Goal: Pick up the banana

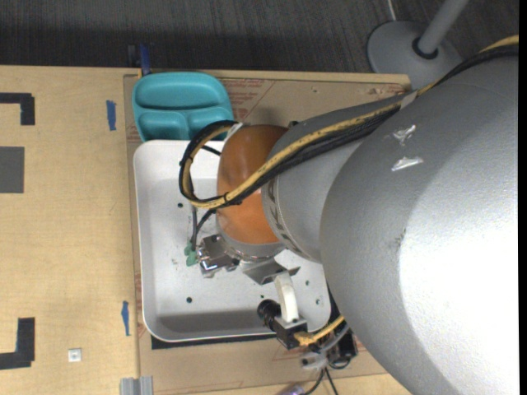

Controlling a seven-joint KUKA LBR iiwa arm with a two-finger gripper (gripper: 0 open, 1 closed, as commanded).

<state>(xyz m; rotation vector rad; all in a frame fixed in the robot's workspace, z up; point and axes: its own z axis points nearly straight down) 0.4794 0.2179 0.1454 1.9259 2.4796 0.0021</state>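
The grey arm reaches in from the right and covers most of the right half of the view. Its orange band [247,188] hangs over the white bin [160,220], seen from above. Below the band, the gripper [243,266] points down into the bin's middle, its metal mount and a small green part showing at its left side. The wrist hides what lies beneath the gripper. A black and yellow cable [198,171] loops off the wrist over the bin's upper part.
A teal moulded tray [181,105] sits against the bin's far edge. The bare bin floor shows at the left and along the near wall [198,323]. Brown cardboard bench [66,220] with black marks and blue tape lies to the left.
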